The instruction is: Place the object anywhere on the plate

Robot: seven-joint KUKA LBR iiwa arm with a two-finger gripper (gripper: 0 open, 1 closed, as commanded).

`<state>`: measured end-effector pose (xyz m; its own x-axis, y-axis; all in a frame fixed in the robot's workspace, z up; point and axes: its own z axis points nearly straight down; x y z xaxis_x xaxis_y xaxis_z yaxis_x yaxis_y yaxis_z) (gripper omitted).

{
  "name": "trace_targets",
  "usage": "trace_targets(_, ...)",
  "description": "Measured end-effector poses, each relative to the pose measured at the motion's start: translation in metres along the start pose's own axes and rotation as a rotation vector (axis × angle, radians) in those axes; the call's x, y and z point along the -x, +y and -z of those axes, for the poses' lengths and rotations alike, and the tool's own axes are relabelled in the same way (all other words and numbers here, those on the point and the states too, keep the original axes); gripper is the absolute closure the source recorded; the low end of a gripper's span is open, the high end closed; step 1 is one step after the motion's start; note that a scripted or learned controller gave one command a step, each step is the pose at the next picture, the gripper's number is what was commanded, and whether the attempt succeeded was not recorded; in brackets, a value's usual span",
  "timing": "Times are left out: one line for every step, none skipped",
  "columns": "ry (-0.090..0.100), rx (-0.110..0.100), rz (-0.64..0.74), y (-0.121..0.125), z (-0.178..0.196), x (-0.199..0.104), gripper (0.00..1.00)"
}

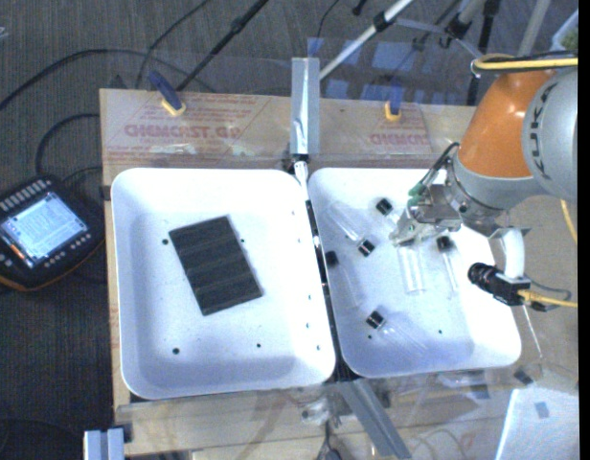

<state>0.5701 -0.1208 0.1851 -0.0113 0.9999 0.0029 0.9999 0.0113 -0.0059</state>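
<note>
A dark, ribbed rectangular plate (215, 264) lies flat in the left white bin (132, 353), its long axis running from upper left to lower right, slightly skewed to the bin walls. The right white bin (487, 348) holds several small black block-shaped objects: one near the top (382, 205), one mid-left (366, 247), one toward the front (374, 320). The grey arm with an orange band (506, 123) reaches over this bin. Its gripper (424, 271) hangs above the bin floor, translucent fingers (413, 268) parted, with nothing visible between them.
</note>
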Motion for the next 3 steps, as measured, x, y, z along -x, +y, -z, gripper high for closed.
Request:
trace_targets(-0.003,-0.001,0.083,0.036,-0.004,-0.092,1.0)
trace_targets(-0.005,0.001,0.419,0.019,0.112,-0.154,1.0)
trace_targets(-0.007,0.003,0.59,-0.018,0.228,-0.219,1.0)
